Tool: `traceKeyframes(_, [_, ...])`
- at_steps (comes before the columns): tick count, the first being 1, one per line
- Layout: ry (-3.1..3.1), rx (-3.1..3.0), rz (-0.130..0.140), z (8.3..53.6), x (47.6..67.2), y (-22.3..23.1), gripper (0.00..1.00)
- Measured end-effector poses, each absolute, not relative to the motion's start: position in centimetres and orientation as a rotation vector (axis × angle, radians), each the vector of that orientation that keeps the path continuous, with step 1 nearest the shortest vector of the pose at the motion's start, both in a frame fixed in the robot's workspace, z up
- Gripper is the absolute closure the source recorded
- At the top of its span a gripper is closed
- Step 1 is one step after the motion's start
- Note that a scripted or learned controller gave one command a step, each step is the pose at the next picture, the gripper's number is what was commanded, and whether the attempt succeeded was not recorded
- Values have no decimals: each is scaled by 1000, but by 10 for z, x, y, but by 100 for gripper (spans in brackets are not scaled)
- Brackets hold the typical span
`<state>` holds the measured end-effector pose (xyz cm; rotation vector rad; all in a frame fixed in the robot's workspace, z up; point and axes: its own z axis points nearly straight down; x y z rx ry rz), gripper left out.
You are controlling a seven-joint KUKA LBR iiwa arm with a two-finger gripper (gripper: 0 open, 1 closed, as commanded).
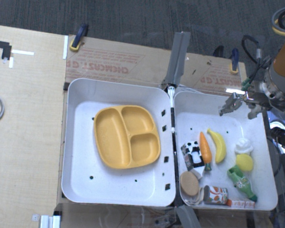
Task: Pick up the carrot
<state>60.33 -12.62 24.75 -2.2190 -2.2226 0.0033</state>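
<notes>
The orange carrot [206,147], with a green stub at its near end, lies in the right bin [183,116], pressed between a yellow banana [217,145] and a black-and-white box [193,156]. My gripper [238,112] hangs over the bin's far right corner, above and to the right of the carrot and well clear of it. Its two fingers stand apart, open, with nothing between them.
Also in the right bin are a lemon [245,162], a white lump [243,146], a green bottle [242,182], a tan round piece [189,183] and a small carton [220,196]. In the left bin [74,169] sits a yellow divided plate [127,136].
</notes>
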Motion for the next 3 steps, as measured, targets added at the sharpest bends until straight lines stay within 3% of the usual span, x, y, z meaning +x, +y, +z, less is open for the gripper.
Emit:
traceKeyframes(1, [-2457, -1956, 3, 129, 593, -100, 0])
traceKeyframes(2, [-2397, -2031, 2, 91, 566, -101, 0])
traceKeyframes(3, [-2392, -2036, 2, 100, 566, -102, 100])
